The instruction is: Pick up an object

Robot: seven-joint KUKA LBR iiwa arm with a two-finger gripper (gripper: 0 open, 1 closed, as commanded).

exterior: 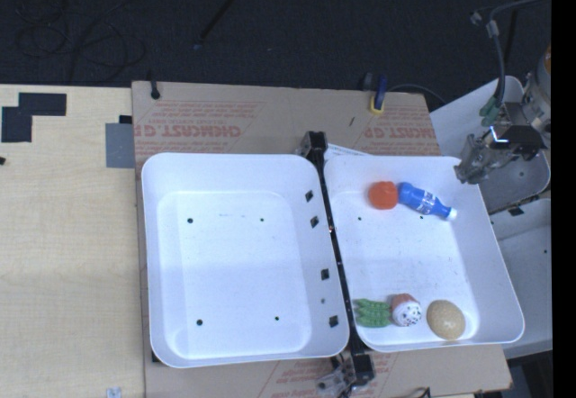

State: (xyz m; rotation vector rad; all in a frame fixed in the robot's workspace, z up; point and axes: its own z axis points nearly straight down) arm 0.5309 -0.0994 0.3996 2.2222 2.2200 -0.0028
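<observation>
The right bin (477, 243) holds an orange ball (382, 195) and a blue bottle (424, 201) lying on its side near the far wall. Along its near wall lie a green toy (370, 312), a small white and red object (406, 311) and a tan egg-shaped object (445, 319). My gripper (472, 167) hangs at the bin's far right corner, outside the rim, to the right of the blue bottle and apart from it. Nothing shows between its fingers.
The left bin (162, 207) stands beside the right one, with a black divider strip (326, 234) between them. Both rest on cardboard (270, 122) over a wooden bench. A cable and stand (497, 45) rise at the far right.
</observation>
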